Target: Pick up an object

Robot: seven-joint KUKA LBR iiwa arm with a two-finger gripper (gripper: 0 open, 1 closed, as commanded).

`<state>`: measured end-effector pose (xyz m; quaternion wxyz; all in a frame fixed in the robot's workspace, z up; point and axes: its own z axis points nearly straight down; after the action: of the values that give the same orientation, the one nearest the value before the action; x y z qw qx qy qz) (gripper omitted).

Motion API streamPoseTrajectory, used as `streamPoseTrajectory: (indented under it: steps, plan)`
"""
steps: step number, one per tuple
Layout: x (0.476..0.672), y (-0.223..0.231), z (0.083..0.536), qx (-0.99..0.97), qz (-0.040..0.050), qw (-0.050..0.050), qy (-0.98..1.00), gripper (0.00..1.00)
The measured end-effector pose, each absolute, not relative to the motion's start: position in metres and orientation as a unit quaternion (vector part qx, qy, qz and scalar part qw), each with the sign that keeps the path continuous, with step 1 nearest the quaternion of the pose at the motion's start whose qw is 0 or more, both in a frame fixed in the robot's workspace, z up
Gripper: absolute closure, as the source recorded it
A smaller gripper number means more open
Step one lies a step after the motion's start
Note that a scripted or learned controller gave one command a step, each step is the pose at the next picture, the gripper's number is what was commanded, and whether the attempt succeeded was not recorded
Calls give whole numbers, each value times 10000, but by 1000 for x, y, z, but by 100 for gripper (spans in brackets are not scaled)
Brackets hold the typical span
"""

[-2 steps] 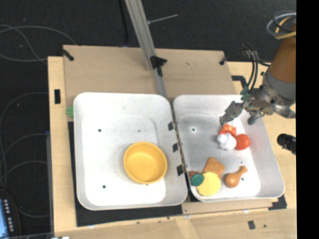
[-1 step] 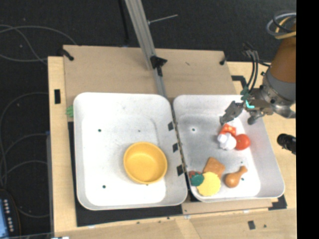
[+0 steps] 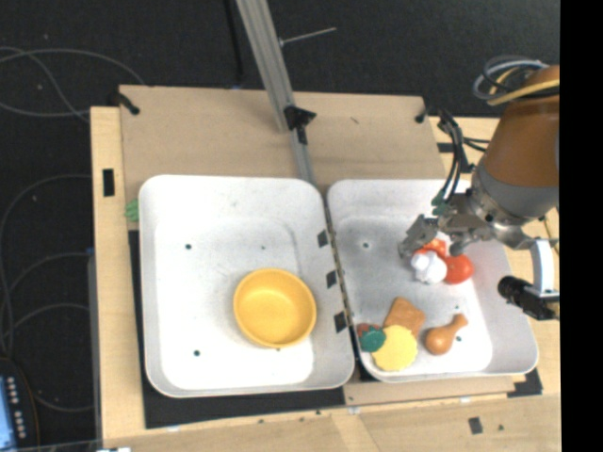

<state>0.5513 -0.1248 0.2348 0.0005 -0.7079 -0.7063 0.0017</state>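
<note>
My gripper hangs over the upper middle of the right bin, reaching in from the right. Directly below and touching it in the view lies a small red and white toy. Nearer the bin's front edge sit a tan slice, a yellow round piece, a small green piece and a brown drumstick-shaped piece. A yellow bowl rests in the left bin.
A slanted metal post rises from the bench behind the seam between the bins. The arm's orange band and a black fitting overhang the right bin's right side. Cables lie on the dark floor at left.
</note>
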Motion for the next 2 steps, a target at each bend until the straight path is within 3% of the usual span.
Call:
streamPoseTrajectory:
  steps: [2]
  plan:
    - [548, -131, 150, -7076, 20, 5, -7066, 0]
